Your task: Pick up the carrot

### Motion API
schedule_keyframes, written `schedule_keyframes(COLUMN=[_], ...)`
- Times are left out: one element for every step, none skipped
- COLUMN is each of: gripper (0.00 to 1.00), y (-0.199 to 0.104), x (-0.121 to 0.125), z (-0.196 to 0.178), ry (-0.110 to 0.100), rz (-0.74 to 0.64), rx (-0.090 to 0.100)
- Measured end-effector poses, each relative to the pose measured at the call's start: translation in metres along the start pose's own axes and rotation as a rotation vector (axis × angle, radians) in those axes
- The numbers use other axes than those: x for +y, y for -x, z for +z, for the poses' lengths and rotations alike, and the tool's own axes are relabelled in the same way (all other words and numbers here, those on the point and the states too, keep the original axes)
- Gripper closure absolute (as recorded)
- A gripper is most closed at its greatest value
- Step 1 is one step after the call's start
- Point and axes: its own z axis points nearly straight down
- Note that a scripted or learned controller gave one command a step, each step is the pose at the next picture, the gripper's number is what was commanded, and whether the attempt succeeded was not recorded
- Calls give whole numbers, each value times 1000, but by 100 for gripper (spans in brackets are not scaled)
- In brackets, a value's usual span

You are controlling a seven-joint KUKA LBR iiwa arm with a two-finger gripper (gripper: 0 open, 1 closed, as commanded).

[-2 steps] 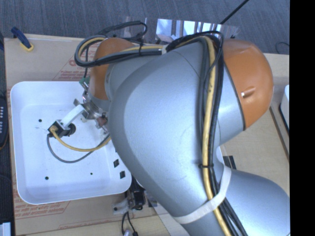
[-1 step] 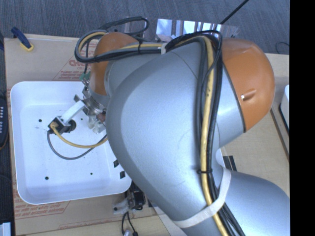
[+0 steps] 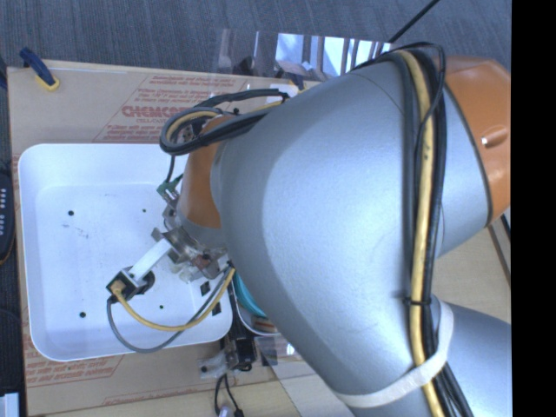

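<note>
Jaw state: cannot tell. The two-finger gripper (image 3: 187,254) is a small tangle of metal under the wrist, too cluttered to read. It sits low over the floor of the left shallow white plastic bin (image 3: 69,233), toward that bin's right side. Above it is the orange band (image 3: 195,194), then the broad grey arm (image 3: 347,233), which covers the bin's right wall and the bench beyond.

Location of the carrot: cannot be told; it may lie hidden under the arm. Colour, shape, lie: no entry possible.

Judged step: reach or descent into the bin, grasp unconfirmed. The next move calls for a sure closure on the carrot before any lift. A blind lift risks coming up with nothing.
</note>
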Motion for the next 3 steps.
schedule_keyframes(gripper=[100,100,100], y=[28,14,-6], x=[-35,-57,-89], z=[-47,20,1], ry=[-3,0,3], rz=[-113,49,138], rx=[4,3,4])
